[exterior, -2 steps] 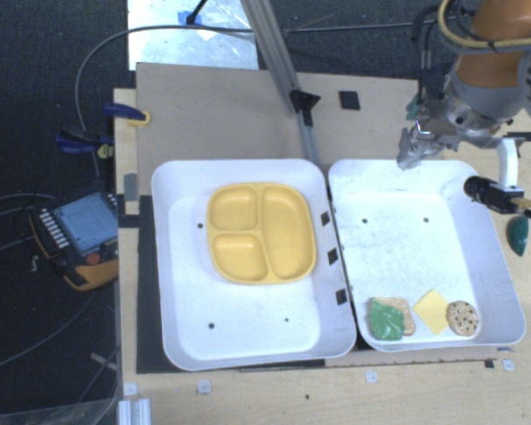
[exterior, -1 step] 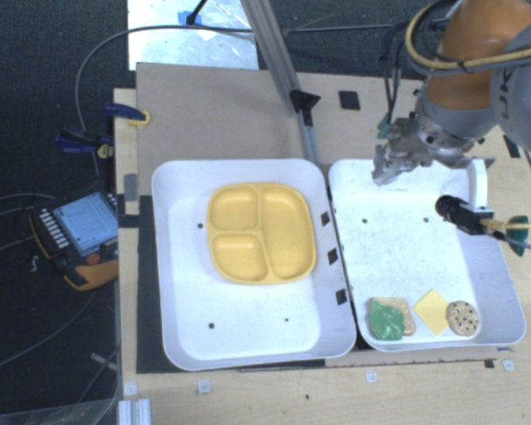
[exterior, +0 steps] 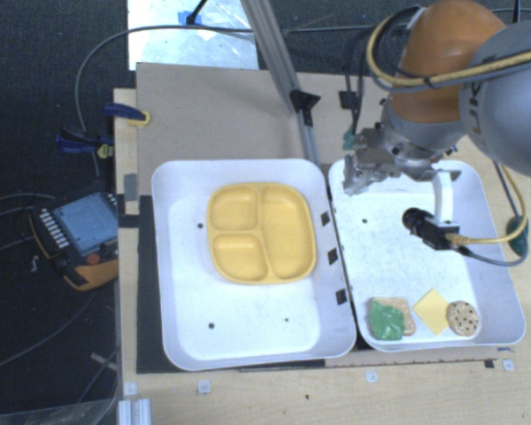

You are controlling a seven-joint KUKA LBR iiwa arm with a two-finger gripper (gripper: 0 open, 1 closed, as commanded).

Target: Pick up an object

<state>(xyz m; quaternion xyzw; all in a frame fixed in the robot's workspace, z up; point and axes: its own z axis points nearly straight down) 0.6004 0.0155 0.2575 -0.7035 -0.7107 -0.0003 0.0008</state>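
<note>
Pincer [exterior: 361,177] sits at the upper left corner of the right bin [exterior: 500,237], close to its wall; whether it is spread or pressed together I cannot tell, and nothing shows in its grip. Candidate things lie well apart from it along the lower edge of the same bin: green-topped toast [exterior: 389,318], cheese slice [exterior: 431,311], round cookie [exterior: 462,318]. Risks as I judge them: all three are flat and thin, so a descent may skid over them, or strike the near wall they crowd against; the yellow tray [exterior: 261,233] in the left bin [exterior: 181,326] is too broad to pinch.
</note>
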